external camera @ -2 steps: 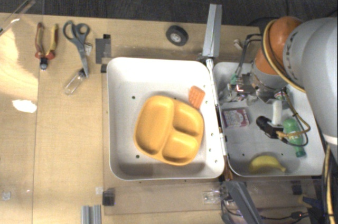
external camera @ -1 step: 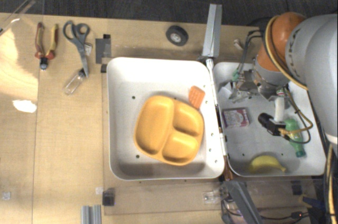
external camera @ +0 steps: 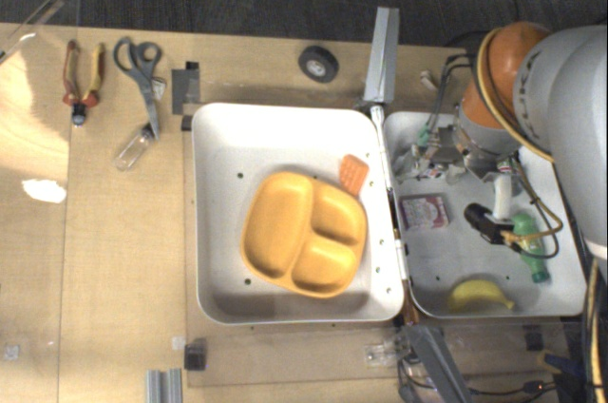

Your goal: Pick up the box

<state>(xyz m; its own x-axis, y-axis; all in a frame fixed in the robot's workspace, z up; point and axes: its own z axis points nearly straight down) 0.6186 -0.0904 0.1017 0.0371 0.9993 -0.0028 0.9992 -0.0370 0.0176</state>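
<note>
Looks like the approach step to me. The box isn't picked up yet; the robot's grey metal gripper (external camera: 429, 156) hangs over the far left corner of the shallow white right-hand bin (external camera: 442, 263), the one on the arm's side. Honestly I cannot tell whether the claw is released or clenched, because the wrist hardware and cables clutter that spot; either way the box isn't in it.

The thing we care about is the small flat cardboard box (external camera: 425, 213); it has a pale border with a dull reddish printed face, and the print is too small to read. It lies flat on the bin floor just beside the bin's left wall, roughly halfway along that wall; it's near the gripper but apart from it, toward the bin's near edge.

My guess for the next move: shift toward the near edge until the claw is centred over the box, then come straight down. The tricky bit is how low the box sits and how tight it is to the wall; there's little room on that side and not much height to bite on, so I'd expect it could skate away or slip out.

The yellow curved banana (external camera: 480, 295) by the near edge and the green plastic bottle (external camera: 529, 244) toward the right wall are both well apart from the box, so no crowding. The other white bin (external camera: 228, 144) has a big yellow three-compartment plastic plate (external camera: 306, 233) with a small orange ridged block (external camera: 353, 173) at its far right edge; neither is part of this job.
</note>
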